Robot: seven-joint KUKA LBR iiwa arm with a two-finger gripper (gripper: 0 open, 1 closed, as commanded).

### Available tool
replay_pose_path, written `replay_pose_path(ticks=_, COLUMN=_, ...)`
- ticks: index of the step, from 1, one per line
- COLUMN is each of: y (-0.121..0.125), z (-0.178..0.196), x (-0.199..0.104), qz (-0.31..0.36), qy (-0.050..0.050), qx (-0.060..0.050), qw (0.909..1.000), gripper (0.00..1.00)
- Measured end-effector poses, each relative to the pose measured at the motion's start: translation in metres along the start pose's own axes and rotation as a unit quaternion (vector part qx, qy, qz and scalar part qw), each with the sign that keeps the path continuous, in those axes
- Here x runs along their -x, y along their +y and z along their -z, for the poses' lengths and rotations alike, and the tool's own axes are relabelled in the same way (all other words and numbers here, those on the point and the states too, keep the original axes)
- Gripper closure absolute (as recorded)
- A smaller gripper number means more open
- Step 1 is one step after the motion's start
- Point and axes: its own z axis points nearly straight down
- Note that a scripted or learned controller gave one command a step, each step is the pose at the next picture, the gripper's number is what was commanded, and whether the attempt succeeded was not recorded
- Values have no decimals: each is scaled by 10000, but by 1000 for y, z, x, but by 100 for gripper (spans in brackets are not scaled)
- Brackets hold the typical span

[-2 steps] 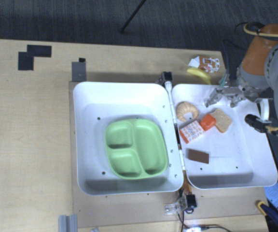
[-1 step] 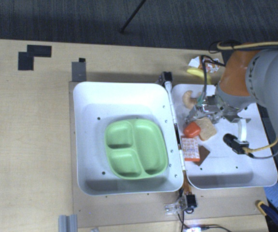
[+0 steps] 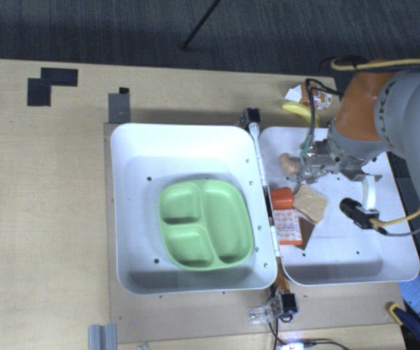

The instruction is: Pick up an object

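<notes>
White plastic bins on a pale wood surface — the gripper (image 3: 313,165) sits low in the right bin (image 3: 356,265).

The gripper is at that bin's far-left part, just above a cluster: a tan slice-like piece (image 3: 311,204), an orange-topped carton (image 3: 286,217) against the left wall, and a small brownish lump (image 3: 290,164) beside the tool. Whether it is open or closed I cannot tell; nothing is visibly held. The left bin (image 3: 130,195) holds a green divided tray (image 3: 205,223). To do this step well, I would centre over one piece — probably the tan slice, which lies clear of the wall — descend straight, close fully, then lift slowly without snagging the carton.
</notes>
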Motion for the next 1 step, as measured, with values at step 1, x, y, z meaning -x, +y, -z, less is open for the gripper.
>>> replay_pose_path(ticks=1, y=46, z=89, x=-71, qz=-6, qy=7, qx=-8, qw=10000, gripper=100)
